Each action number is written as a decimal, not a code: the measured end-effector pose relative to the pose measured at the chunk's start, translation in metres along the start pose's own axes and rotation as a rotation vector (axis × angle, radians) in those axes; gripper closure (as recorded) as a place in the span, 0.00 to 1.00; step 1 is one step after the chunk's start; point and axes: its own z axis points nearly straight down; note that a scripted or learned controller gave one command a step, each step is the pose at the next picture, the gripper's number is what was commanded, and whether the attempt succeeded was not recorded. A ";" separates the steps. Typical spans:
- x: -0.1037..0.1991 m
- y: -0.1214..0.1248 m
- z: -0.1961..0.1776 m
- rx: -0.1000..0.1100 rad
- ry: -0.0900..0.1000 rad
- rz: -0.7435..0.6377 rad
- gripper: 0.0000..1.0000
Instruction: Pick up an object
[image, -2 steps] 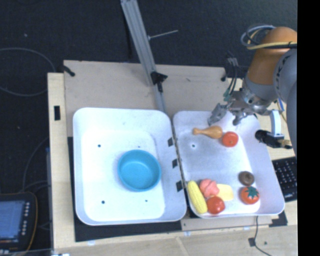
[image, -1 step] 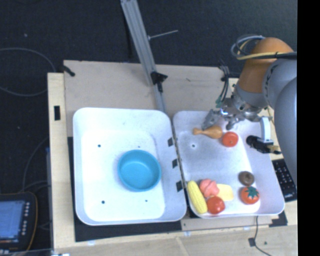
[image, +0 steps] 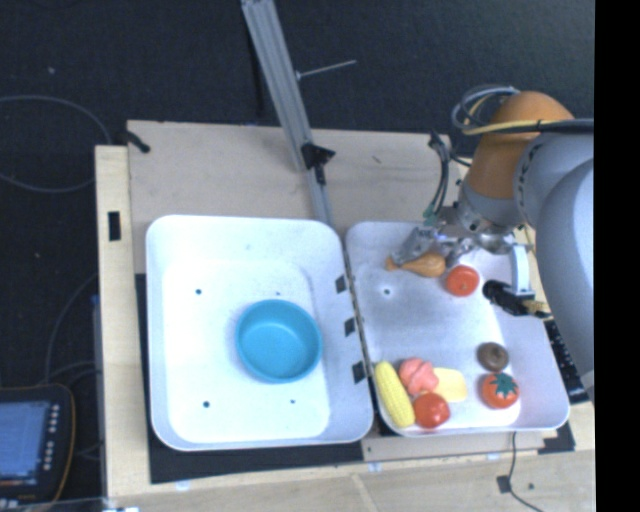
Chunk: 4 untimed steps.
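Bench bins (image: 170, 300) — left holds a blue bowl (image: 278, 340), right perhaps toy foods (image: 430, 385).

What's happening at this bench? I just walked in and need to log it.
The arm's gripper is down at the far end of the right bin, right at an orange-tan toy beside a red ball. A firm hold isn't visible. More toy food, including corn and a tomato, lies at that bin's near end. The left bin has a blue bowl.

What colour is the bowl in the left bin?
Light blue; the bowl shows plainly in the camera view.
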 end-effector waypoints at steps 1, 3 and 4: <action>-0.003 0.005 -0.024 -0.022 -0.009 -0.004 1.00; 0.005 0.009 -0.153 -0.003 0.005 0.002 1.00; 0.004 0.010 -0.155 0.001 0.002 -0.001 1.00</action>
